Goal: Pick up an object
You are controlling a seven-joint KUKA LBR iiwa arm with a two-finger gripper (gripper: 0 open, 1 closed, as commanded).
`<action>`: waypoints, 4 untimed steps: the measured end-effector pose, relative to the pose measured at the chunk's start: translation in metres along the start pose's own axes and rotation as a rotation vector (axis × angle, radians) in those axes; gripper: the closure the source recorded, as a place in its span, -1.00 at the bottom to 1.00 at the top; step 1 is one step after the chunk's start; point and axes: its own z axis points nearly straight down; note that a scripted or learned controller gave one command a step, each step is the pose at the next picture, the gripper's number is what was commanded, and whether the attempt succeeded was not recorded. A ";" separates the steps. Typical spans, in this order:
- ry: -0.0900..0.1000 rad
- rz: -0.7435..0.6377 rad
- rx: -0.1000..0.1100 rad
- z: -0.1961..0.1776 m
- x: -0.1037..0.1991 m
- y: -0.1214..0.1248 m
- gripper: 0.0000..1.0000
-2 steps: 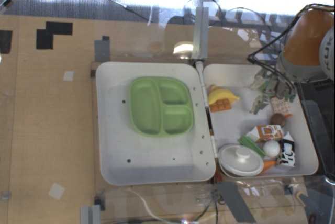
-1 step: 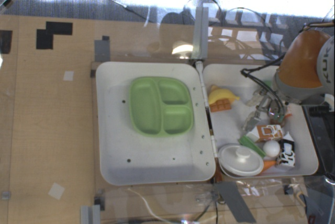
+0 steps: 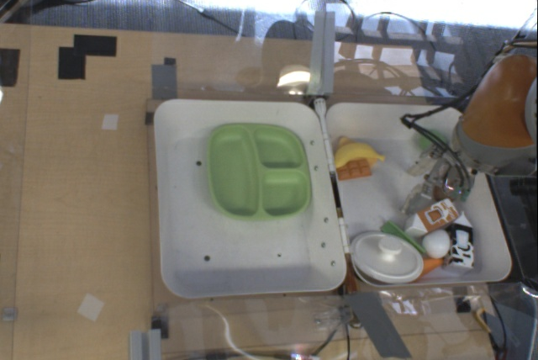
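Camera view: two shallow white bins are seen side by side on the wooden surface (image 3: pixel 76 207). The left bin (image 3: pixel 181 266) is taken as landmark. A green divided plate (image 3: pixel 258 170) is laid flat inside it, toward its right half, apart from the walls.

Just right of the left bin, touching along the shared divider, the right bin (image 3: pixel 378 131) is placed. In its upper-left corner, next to the divider, a yellow banana-like toy (image 3: pixel 357 154) is found, with a small brown waffle-like block (image 3: pixel 353 171) touching it below. At the right bin's lower-left corner, a white round lid with a knob (image 3: pixel 387 257) is seated. Further right of the lid, a small carton with a brown label (image 3: pixel 434 217) is lying tilted, a white egg-like ball (image 3: pixel 435 244) just below it, and a black-and-white patterned item (image 3: pixel 460 247) beside the ball (exact kind unclear). A green strip and an orange piece are tucked under this cluster.

The arm (grey, orange band) (image 3: pixel 500 110) is reached in from the far right of the left bin. The pincer (image 3: pixel 435 184) is lowered over the right bin, just above the carton; its fingers (image 3: pixel 418 200) are seen spread apart, nothing between them. The carton is not gripped.
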 end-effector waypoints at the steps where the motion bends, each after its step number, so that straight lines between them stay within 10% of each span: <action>1: -0.001 -0.012 0.000 -0.031 -0.055 -0.001 -1.00; 2: 0.012 0.177 0.005 0.000 -0.084 0.017 -1.00; 4: -0.002 0.395 0.000 0.000 0.008 -0.018 -1.00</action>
